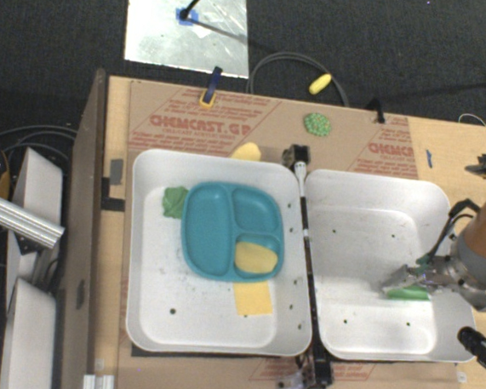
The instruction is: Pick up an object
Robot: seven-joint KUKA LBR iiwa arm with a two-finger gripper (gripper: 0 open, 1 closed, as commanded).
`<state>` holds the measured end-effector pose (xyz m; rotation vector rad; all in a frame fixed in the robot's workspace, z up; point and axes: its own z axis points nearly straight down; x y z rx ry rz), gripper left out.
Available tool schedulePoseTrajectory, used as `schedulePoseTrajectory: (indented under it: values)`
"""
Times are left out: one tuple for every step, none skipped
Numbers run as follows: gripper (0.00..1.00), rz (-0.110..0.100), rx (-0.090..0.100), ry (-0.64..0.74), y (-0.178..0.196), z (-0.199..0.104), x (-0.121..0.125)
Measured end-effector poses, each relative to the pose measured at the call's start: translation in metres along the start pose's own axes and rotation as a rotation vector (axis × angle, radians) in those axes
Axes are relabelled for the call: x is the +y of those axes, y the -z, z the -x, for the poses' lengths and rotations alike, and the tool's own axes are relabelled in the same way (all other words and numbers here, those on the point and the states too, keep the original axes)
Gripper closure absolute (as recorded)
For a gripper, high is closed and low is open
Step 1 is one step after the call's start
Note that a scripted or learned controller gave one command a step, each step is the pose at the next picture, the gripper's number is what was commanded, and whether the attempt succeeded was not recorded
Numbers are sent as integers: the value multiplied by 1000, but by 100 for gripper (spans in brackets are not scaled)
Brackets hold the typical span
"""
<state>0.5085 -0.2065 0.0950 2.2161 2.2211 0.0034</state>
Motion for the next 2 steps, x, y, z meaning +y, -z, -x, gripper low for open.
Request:
schedulePoseTrajectory:
  values:
    - [100, 2, 3, 12, 46, -98, 38]
    - [100, 4, 5, 12, 92, -185, 74]
